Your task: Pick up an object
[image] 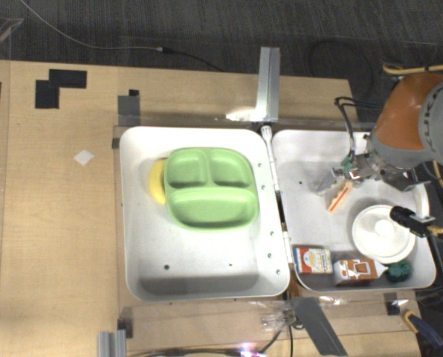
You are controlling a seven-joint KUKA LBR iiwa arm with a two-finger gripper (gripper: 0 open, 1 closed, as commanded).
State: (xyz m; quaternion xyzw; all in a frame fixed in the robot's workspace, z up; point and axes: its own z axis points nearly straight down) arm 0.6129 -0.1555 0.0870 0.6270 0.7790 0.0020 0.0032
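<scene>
My gripper (346, 174) is low over the upper middle of the right bin (303, 151). Its tip is right at the upper end of a thin orange stick-like object (339, 198), which slants down to the left. I cannot tell whether the orange object is held or just lies on the bin floor. Also in the right bin are a white round bowl (383, 233), a small red and white carton (313, 259), a brown carton (355, 271) and a dark green object (398, 271).
The left bin (199, 262) holds a green divided plate (209, 187) with a yellow object (156, 182) peeking out from under its left side. The cartons lie along the right bin's front wall. A metal post (268, 84) stands behind the bins.
</scene>
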